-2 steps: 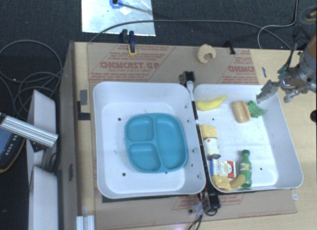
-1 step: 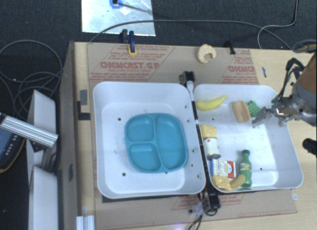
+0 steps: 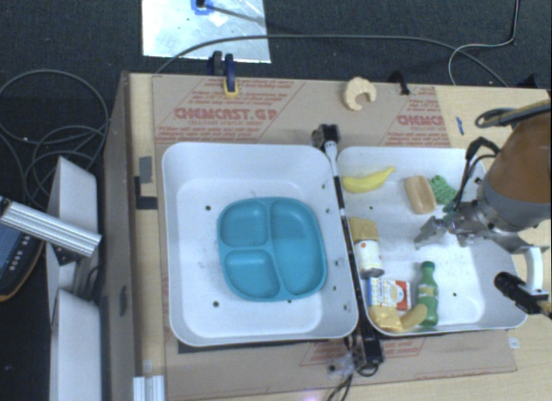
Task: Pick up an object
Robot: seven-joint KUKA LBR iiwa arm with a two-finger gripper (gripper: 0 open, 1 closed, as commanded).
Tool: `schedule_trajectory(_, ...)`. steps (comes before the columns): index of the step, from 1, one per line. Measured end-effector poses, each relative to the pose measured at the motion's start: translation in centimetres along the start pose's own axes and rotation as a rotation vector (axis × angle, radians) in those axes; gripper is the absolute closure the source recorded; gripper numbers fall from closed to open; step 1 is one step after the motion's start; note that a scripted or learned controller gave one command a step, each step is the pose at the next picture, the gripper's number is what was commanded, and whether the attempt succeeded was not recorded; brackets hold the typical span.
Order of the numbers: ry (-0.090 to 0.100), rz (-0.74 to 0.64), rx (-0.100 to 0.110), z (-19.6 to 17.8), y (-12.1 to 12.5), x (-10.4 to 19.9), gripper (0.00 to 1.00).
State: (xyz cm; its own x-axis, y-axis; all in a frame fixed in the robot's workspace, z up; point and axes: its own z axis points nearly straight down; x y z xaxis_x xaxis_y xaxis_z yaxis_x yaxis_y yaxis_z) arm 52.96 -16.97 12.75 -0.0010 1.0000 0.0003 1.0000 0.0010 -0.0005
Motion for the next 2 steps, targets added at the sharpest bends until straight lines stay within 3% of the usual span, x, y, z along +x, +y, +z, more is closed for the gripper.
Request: schedule_trajectory(2, 0.000, 0.000, -0.002, 4.3, -4.3, 2.2, 0.00)
